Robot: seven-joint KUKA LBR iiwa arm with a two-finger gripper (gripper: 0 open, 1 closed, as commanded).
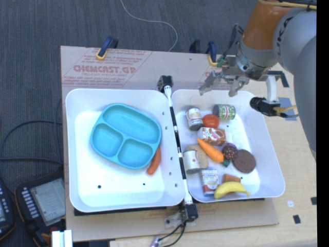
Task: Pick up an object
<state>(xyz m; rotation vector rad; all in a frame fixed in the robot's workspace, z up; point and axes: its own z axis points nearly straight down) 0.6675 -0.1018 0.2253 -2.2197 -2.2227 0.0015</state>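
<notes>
My gripper (pixel 222 87) hangs above the far edge of the right bin (pixel 267 138), fingers spread apart and nothing between them. Below and nearer in that bin lie a green can (pixel 224 112), a silver can (pixel 194 118), a red tomato (pixel 210 121), a carrot (pixel 211 150), a brown cookie (pixel 244 160), a banana (pixel 231 190) and several other toy foods. The green can is the closest item to the fingers, a short way toward the front.
The left bin (pixel 82 179) holds a blue divided plate (pixel 125 136) with an orange sausage-like piece (pixel 153 162) by its right side. A black divider rail (pixel 175 138) runs between the bins. Blue clamps (pixel 105 47) grip the board's far edge.
</notes>
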